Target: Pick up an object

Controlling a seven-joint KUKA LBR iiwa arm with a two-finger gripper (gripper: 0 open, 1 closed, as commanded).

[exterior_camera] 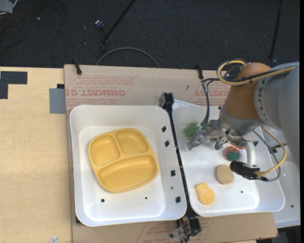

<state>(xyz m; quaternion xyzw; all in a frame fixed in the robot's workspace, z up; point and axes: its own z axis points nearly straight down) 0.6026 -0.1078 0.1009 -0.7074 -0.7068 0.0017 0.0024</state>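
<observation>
We see the gripper (pixel 198 142) low in the right bin (pixel 273 199), its fingers spread, with a green leafy toy (pixel 191 129) just beside them toward the divider and not between them. Farther from that divider lie a tan round piece (pixel 224 174) and a corn cob (pixel 205 193). Left of the divider, the left bin (pixel 86 206) holds a yellow compartment tray (pixel 123 159).

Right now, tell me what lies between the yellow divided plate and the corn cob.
In the camera view, the black divider where the two bins meet lies between the yellow divided plate and the corn cob, plus bare white bin floor on either side.
</observation>
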